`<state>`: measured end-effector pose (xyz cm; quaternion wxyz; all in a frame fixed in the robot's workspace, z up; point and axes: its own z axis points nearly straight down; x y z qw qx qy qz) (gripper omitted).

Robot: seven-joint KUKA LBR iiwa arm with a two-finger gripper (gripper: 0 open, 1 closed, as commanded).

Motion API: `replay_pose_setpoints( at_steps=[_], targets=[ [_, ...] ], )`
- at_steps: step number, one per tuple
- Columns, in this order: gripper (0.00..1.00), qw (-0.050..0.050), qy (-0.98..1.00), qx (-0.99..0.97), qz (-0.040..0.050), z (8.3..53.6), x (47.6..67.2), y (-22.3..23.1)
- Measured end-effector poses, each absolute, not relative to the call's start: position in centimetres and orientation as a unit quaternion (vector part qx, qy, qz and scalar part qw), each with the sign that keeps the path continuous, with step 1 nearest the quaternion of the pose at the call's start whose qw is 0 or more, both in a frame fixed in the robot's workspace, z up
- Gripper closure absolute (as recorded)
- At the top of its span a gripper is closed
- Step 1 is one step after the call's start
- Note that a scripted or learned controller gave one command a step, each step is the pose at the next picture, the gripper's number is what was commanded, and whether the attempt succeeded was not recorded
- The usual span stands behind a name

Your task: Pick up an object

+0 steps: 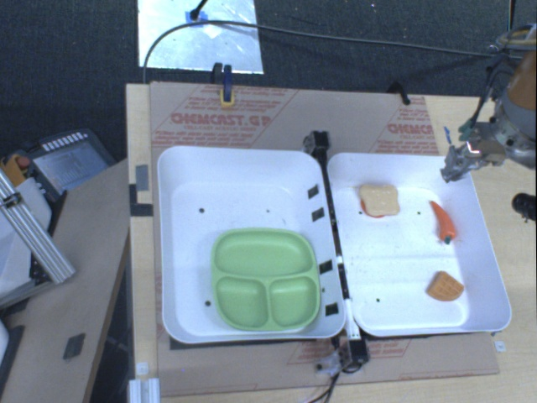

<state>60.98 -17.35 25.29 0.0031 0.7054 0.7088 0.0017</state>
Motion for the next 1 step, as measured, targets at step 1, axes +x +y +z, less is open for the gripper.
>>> replay_pose_setpoints(
  at_steps=[1],
  targets=[
    [1.0, 0.001, 0.71, 0.704, 0.0012, 25.78, 61.44, -12.39]
  ],
)
